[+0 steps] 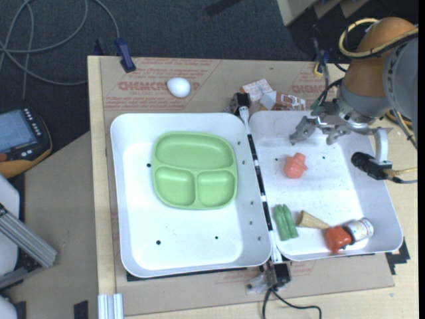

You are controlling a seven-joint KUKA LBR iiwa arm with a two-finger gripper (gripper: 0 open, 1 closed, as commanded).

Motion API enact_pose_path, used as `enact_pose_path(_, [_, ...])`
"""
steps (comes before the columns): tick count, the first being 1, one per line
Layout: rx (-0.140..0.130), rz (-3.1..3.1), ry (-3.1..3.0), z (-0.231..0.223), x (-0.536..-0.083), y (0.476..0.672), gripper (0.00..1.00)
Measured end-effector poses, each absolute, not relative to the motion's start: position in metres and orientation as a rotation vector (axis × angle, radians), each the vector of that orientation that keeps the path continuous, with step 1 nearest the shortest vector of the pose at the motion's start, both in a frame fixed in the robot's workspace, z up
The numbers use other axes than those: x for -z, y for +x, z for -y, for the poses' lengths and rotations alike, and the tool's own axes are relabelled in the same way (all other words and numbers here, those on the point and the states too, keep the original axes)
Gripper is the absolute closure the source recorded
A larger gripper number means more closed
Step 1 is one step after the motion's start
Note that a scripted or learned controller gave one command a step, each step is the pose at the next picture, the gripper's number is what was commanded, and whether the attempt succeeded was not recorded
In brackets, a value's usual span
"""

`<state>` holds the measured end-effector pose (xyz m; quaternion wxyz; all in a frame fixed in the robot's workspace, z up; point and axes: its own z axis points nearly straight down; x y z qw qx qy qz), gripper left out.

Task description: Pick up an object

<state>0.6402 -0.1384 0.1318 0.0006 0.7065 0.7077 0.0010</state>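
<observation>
A divided plate (194,170) lies in the left bin (133,244). The right bin (372,205) holds a strawberry (295,165), bean pod (285,221), cone (312,220) and bottle (348,234) along its near side.

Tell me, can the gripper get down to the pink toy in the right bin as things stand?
Probably yes. The pink toy lies alone on the right bin floor, with nothing on top, and the gripper hangs just above and beside it.

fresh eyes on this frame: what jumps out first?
The green divided plate in the middle of the left bin dominates. Next, the gripper over the right bin's far edge, with a salmon-pink toy just below it. A white egg-shaped object sits outside the bins, on the cardboard.
</observation>
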Motion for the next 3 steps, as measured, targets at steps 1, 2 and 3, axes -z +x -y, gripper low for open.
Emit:
enact_pose_path(1, [0.002,-2.223,2.224,0.118,-0.084,0.597,0.0])
enact_pose_path(2, [-0.004,-2.218,2.22,0.118,-0.096,0.6,1.0])
enact_pose_path(3, [-0.003,-2.223,2.218,0.046,-0.186,0.63,1.0])
